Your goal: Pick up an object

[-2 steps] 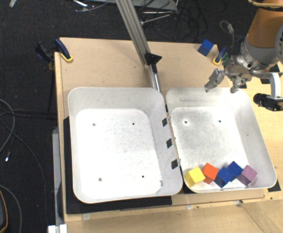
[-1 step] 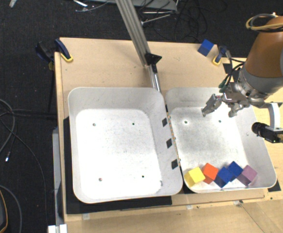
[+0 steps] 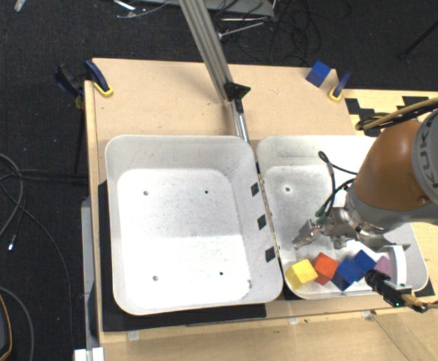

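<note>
In the right bin, several small blocks lie along the near edge: a yellow block, an orange block, a blue block and a pale purple piece. My gripper hangs low over the bin floor, just above and behind the yellow and orange blocks. The grey and orange wrist covers the bin's right part. Nothing shows between the metal fingers, and their spacing is unclear.
The left bin sits beside the right one on the wooden bench. A metal pole slants down to the seam between the bins. A blue cube rests at the bench's far edge, with clamps at the corners.
</note>
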Robot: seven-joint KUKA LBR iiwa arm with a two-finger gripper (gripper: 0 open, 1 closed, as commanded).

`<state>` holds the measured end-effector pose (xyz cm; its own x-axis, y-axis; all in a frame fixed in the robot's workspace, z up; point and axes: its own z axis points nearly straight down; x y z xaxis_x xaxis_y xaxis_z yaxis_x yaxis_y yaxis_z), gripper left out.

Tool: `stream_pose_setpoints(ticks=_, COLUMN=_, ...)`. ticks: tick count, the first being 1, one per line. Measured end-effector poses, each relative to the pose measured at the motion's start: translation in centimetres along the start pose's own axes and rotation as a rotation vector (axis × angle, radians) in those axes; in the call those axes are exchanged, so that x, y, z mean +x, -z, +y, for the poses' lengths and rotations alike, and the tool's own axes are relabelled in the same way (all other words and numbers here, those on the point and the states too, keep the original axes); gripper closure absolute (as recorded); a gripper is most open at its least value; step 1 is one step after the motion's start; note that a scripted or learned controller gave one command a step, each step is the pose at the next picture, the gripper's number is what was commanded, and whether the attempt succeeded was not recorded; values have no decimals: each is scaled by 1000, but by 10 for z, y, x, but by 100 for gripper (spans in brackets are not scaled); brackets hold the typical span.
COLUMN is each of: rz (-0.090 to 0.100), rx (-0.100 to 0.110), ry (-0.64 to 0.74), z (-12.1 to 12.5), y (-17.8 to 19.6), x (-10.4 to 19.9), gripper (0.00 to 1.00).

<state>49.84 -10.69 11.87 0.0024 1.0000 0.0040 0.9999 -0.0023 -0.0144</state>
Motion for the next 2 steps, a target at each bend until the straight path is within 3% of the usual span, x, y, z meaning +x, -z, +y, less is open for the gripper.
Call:
stream_pose_setpoints(ticks=1, rz=-4, rx=-28, ry=11, z=81, y=82, x=41, gripper=0)
stream_pose_setpoints(ticks=2, rz=-3, rx=-9, ry=0, z=1, y=76, x=55, gripper=0)
